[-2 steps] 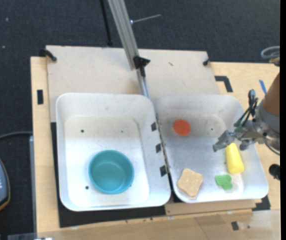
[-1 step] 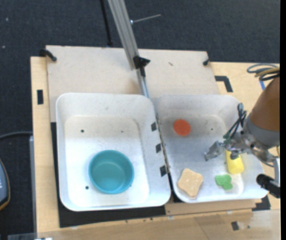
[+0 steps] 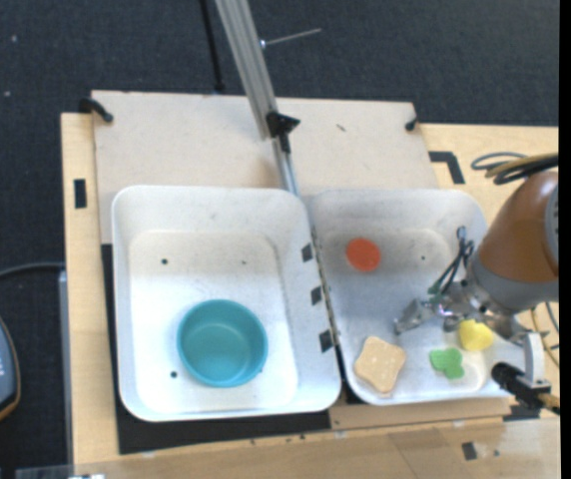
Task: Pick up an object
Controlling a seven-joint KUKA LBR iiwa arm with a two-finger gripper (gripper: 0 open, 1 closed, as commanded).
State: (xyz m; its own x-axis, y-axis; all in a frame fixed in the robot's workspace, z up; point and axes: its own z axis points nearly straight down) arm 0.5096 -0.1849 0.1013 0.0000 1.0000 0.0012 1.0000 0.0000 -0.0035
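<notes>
Even overhead light, bins (image 3: 216,208) washed out w/ glare, pic soft, low-res.

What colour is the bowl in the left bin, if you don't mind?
Teal blue bowl, shown in the camera view.

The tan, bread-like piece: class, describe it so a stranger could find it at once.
Start at the right bin, the one the arm reaches into. Go to its near edge, left corner: the tan piece lies there. It is squarish and pale brown, unlike the green piece, yellow piece and orange disc.
</notes>
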